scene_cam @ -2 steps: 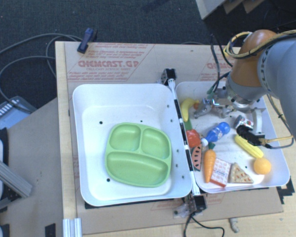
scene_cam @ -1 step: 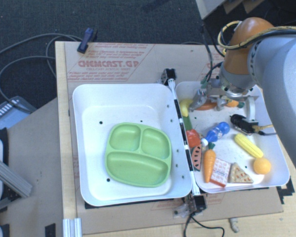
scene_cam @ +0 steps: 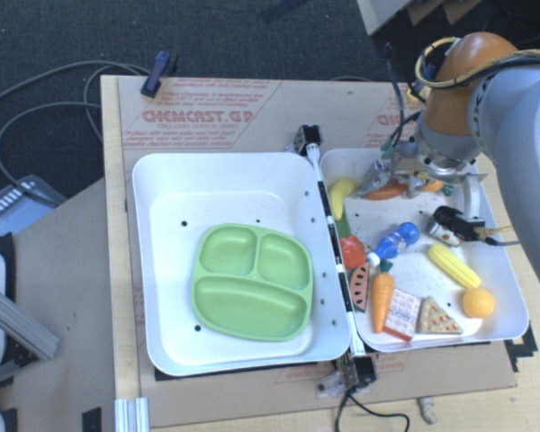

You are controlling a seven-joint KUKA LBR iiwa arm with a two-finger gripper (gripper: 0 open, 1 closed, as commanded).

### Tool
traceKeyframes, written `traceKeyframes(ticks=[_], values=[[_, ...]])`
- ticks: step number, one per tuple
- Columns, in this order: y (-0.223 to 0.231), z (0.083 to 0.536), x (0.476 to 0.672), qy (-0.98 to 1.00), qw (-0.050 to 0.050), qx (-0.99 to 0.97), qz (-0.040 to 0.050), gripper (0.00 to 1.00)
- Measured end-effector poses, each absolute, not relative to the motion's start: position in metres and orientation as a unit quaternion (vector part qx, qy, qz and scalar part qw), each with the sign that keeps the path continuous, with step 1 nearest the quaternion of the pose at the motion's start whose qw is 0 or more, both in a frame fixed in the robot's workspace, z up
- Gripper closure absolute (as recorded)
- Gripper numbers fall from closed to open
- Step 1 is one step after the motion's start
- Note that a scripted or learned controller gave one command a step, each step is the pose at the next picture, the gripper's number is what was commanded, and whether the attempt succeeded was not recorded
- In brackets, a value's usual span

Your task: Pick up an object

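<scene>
Your gripper (scene_cam: 389,180) is hovering low over the right bin's (scene_cam: 513,282) toys, probably hunting one; can't tell its state.

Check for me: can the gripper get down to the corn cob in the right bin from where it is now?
Probably yes. The corn cob lies exposed on the right bin floor, nothing on top of it. The gripper sits at the bin's far end; only an orange crowds the cob's near tip.

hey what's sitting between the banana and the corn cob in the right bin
In the camera view, the blue bottle lies roughly midway between the banana and the corn cob, with bare white bin floor around it.
</scene>
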State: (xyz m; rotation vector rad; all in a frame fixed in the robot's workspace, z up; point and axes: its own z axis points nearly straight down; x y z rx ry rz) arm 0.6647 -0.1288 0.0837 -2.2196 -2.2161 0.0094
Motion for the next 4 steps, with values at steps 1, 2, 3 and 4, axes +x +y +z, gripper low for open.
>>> traceKeyframes(ticks=[1, 2, 3, 4], values=[[-0.207, 0.098, 0.651, -0.707, -0.002, -0.707, 0.0000, 0.00], [-0.147, 0.084, 0.658, -0.707, 0.003, -0.707, 0.0015, 0.00], [-0.110, 0.082, 0.661, -0.705, 0.007, -0.709, 0.0084, 0.00], [-0.098, 0.082, 0.661, -0.705, 0.007, -0.709, 0.0092, 0.00]])
